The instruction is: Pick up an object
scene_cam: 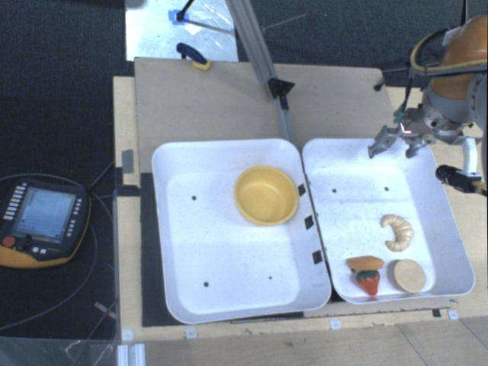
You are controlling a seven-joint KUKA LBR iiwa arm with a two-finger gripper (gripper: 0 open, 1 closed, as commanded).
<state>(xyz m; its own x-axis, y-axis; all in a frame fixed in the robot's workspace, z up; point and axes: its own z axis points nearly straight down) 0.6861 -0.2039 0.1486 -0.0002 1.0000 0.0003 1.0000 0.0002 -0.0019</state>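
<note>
My gripper [395,148] hangs over the far edge of the right bin [358,175], its two fingers spread open with nothing between them. Well in front of it, in the near right part of that bin, lie a pale croissant [398,232], a round tan biscuit [409,275] and a small red and orange piece of toy food [367,274]. A yellow bowl [265,195] sits upright in the left bin [198,265], near its far right corner.
The two bins touch along a shared edge with black clips [309,221]. A metal pole [255,40] slants across the board behind the bins. A teach pendant [40,219] lies on the floor at the left.
</note>
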